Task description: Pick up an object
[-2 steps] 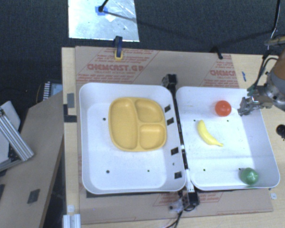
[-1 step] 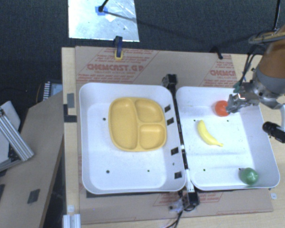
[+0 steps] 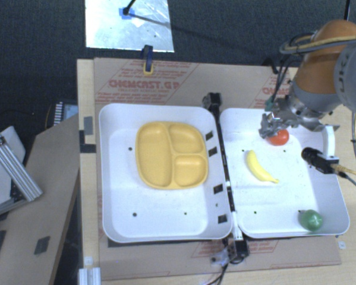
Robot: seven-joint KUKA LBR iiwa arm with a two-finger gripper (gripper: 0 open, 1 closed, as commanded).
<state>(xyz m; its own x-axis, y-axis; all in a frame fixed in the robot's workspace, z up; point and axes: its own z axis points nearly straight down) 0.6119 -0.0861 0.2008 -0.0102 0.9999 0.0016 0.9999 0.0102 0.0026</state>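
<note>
Hovering just above a red-orange ball (image 3: 279, 138), the tool (image 3: 271, 127) overlaps it.

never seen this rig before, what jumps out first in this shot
The large yellow plastic divided plate in the left white bin draws the eye first. In the right white bin, the grey arm's end effector sits low right over a small red-orange round fruit near the far edge. A yellow toy banana lies mid-bin, and a green round fruit rests in the near right corner.
</note>
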